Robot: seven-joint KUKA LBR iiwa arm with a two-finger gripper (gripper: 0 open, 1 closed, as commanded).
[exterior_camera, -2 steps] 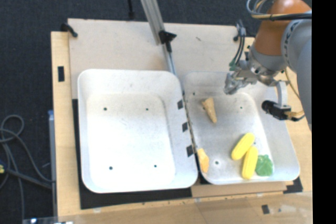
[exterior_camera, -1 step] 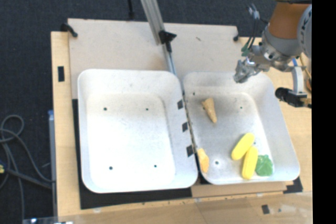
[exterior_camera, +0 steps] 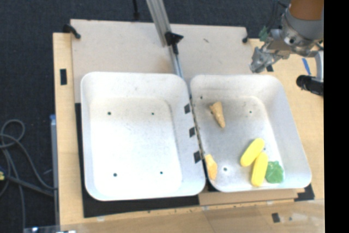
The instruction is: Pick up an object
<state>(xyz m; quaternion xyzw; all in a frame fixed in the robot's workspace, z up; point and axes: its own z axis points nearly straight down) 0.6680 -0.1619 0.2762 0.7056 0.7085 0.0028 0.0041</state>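
Floor: dark carpet surrounds the bench point(exterior_camera: 65, 117), with loose cables point(exterior_camera: 13, 155) lying off its left edge.
Bench: we see a light wooden top bearing two shallow white bins side by side, their inner rims touching near the middle.
Mast: an aluminium rail point(exterior_camera: 155, 3) slants from the top of the view down to the bench's far edge, ending just behind the seam between the bins.
Left bin point(exterior_camera: 90, 90): we see only small dark dots on its floor.
Right bin point(exterior_camera: 289, 117): it holds all the objects.
Tan wedge point(exterior_camera: 217, 114): we find it in the right bin's far-left part, lying apart from everything else.
Orange piece point(exterior_camera: 210, 166): it lies against the right bin's left wall, near the front corner.
Yellow pieces: one point(exterior_camera: 252, 151) lies tilted and another point(exterior_camera: 259, 168) lies nearly upright just beside it, toward the bin's front-right corner.
Green piece point(exterior_camera: 274, 172): it touches the right side of the lower yellow piece.
Arm: the gripper point(exterior_camera: 262, 60) hangs above the bench at the right bin's far-right corner, outside the rim.
Jaws: we cannot tell whether they stand apart or together.
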